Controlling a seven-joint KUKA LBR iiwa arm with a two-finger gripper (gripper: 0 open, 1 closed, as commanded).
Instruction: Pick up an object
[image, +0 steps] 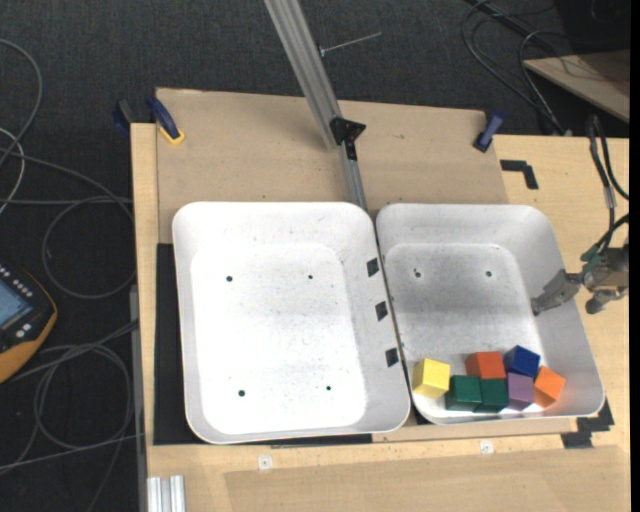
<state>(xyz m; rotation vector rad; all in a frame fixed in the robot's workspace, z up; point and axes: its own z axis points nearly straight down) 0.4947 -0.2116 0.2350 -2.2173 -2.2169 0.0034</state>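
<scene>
Far left, off the bench: handheld pendant (15, 318) with lit screen, lying among loose cables (70, 220) on dark floor

Left rear corner of wooden bench (250, 130): blue clamp (165, 122) on the edge

Left half of bench: left bin (270, 320), white, shallow, speckled grey across the floor, four small dark dots near the corners

Centre: slanted metal pole (318, 85) running down from the top edge to the seam between the two bins, black bracket partway along

Right half of bench: right bin (455, 295), touching the left bin along one side

Task objects, all in the near end of the right bin, clustered against the front wall:
- yellow block (432, 376), leftmost, just beside the rest
- dark green block (464, 392), touching a lighter green block (492, 395)
- red block (487, 364), behind the green pair
- blue block (522, 358), beside the red one
- purple block (520, 387), in front of the blue one
- orange block (548, 383), rightmost, tilted against the bin wall

Right rear corner of bench: second blue clamp (488, 130)

Far right: gripper (560, 292) over the right rim of the right bin, behind and apart from the block cluster, nothing seen in its grasp; claw state cannot be told at this angle
</scene>
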